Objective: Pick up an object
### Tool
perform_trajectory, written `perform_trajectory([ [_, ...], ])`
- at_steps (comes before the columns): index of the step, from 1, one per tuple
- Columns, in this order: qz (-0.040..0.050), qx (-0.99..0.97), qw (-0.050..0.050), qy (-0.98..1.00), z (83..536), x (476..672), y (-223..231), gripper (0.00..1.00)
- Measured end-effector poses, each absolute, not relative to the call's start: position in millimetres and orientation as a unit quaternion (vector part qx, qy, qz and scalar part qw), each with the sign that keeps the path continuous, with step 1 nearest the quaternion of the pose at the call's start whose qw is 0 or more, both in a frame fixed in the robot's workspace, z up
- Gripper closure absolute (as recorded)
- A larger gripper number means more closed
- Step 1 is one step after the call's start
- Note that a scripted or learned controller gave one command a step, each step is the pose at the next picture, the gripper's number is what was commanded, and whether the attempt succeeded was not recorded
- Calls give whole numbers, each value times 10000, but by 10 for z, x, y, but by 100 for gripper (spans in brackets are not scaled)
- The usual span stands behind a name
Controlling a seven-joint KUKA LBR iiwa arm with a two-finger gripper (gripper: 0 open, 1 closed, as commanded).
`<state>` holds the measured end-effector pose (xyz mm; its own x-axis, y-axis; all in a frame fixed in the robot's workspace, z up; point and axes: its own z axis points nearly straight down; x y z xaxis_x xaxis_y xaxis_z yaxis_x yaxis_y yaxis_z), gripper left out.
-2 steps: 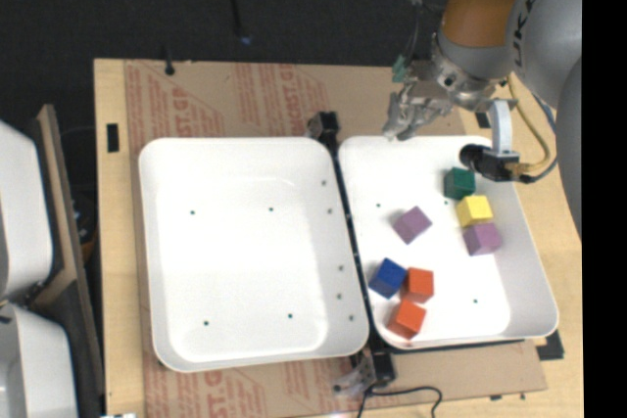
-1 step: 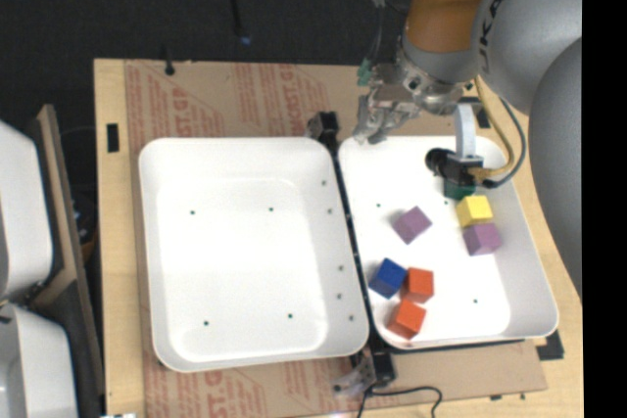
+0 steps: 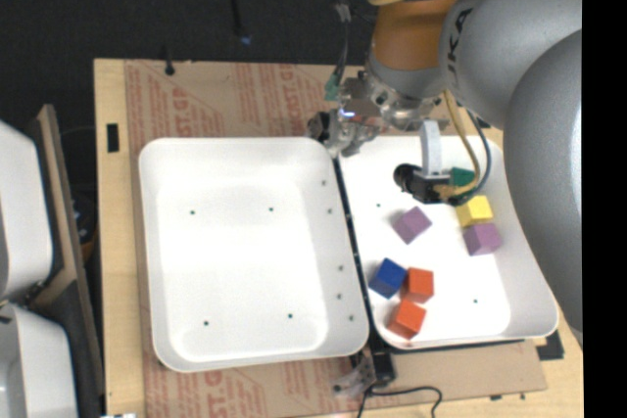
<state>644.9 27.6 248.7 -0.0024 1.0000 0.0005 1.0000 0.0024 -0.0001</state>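
1. Purple cube (image 3: pixel 412 223) lies in the right-hand bin (image 3: pixel 509 294), the block nearest the tool.
2. Tool (image 3: pixel 341 134) hangs over the bins' shared rim, upper centre; the cube lies toward its lower right.
3. Whether the tool is apart or together, I cannot tell.

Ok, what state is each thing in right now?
gripper: above the far left corner of the right bin, no block seen in it.
blue block: loose in that bin, beside upper orange block.
lower orange block: loose, by the front rim.
yellow block: loose, beside right purple block.
left purple block: loose, alone.
green block: partly hidden.
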Motion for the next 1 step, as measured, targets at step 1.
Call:
perform_trajectory([
  [1,-3,-7062,1,-7081,2441,6357,693,100],
])
